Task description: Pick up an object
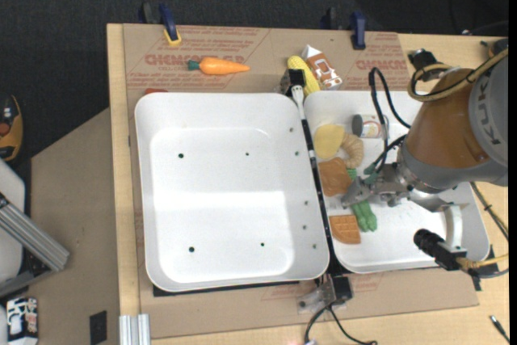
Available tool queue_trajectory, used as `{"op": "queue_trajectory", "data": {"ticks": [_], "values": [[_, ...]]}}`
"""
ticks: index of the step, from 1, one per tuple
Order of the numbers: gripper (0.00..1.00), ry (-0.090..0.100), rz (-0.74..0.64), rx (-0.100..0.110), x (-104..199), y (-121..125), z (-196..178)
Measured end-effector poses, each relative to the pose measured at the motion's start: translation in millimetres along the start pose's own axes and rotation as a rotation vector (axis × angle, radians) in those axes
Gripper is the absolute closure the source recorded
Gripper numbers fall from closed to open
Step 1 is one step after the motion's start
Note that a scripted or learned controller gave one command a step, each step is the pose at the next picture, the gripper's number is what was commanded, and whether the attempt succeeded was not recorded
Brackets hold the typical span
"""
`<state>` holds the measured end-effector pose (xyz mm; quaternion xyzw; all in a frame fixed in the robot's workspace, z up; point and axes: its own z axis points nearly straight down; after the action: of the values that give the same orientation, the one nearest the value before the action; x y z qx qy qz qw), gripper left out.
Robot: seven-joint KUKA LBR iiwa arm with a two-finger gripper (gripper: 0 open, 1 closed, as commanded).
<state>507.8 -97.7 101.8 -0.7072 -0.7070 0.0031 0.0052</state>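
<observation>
Camera view: the grey, orange-banded arm's tool (373, 191) hangs low over the right white bin (477, 230), near its left wall; whether its jaws are apart cannot be told. A small green plastic toy (365, 216) lies just below it toward the bin's near edge, long axis running roughly front to back, beside a flat orange-brown block (345, 229).

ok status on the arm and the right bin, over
End effector low in right bin, over the toy pile. Green toy and brown toy beside it, nothing seen gripped. Toy carrot outside on the board.
</observation>
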Motion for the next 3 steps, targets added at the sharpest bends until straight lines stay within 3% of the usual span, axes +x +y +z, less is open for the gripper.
{"op": "queue_trajectory", "data": {"ticks": [1,2,3], "values": [[1.00,-0.003,0.002,-0.014,-1.0,2.4,-17.8],[1.00,-0.001,-0.013,-0.025,109.0,82.4,-88.4],[1.00,0.000,-0.010,-0.016,199.8,102.8,-86.8]]}}
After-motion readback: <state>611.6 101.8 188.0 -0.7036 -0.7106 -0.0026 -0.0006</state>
